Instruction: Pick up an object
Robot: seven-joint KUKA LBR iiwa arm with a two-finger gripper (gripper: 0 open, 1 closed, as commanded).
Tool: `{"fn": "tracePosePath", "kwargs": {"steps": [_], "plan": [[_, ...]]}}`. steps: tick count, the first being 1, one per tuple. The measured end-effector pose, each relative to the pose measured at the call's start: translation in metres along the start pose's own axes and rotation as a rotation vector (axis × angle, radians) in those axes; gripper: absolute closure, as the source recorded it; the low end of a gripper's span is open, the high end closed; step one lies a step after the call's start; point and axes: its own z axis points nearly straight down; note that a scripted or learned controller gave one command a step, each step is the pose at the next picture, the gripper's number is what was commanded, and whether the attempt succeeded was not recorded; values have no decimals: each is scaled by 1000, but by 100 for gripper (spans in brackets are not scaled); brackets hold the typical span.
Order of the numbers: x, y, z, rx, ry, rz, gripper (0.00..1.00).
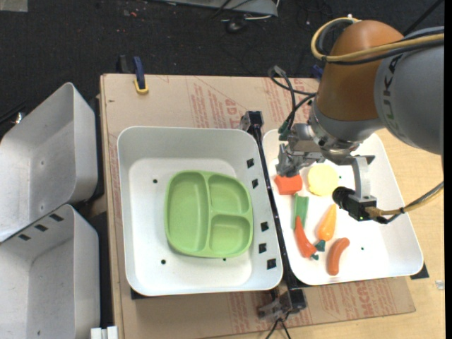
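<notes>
Right bin (pixel 395 260): toy food clustered at its left side. Tool (pixel 291 167) low over the red block (pixel 287 184), likely lining up a grasp; finger state cannot be told. Green tray (pixel 209 214) in neighbouring bin.

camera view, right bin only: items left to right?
Orange-red block → green-topped red carrot → pale yellow disc → orange carrot → red-orange sausage. Gripper hangs above the block.
</notes>
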Motion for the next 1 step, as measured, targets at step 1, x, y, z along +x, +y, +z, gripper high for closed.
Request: {"fn": "tracePosePath", "kwargs": {"steps": [1], "plan": [[51, -21, -4, -2, 1, -2, 100]]}}
